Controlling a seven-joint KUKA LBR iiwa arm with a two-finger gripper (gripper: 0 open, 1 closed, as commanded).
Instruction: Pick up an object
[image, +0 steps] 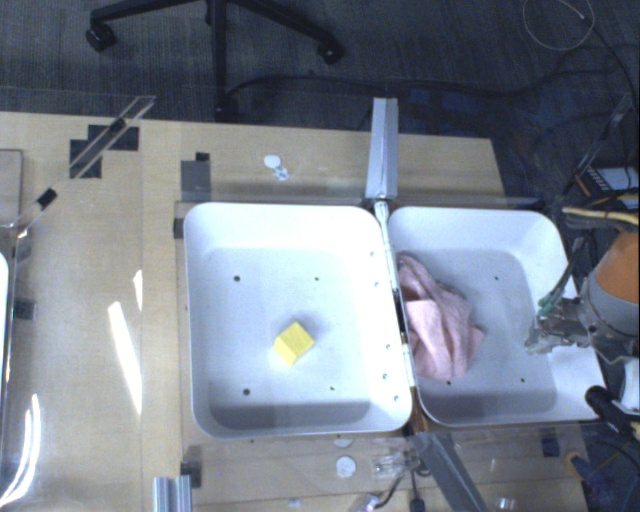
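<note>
1. Camera view, the bins: two white bins sit side by side on the worktop (90, 330). The left bin (220, 400) has a small yellow block (293, 344) lying a little below its middle, well clear of the walls. The right bin (500, 395) has a crumpled pink cloth (440, 320) bunched against its left wall, just beside the divider between the two bins.

2. Camera view, the arm: my arm (615, 290) comes in from the right edge, and the claw (548, 335) sits low over the right side of the right bin, near that bin's right wall. It is apart from the pink cloth, with bare bin floor between them, and well apart from the yellow block in the other bin.

3. Camera view, the claw's state: I cannot tell whether it is released or clenched (it is small and blurred here). I see nothing in it.

4. Progress, as I judge it: no pick is done. Both candidate objects lie untouched on their bin floors, so the whole grasp and lift are still ahead. The cloth is the nearer target; the block would need a reach across the divider.
</note>
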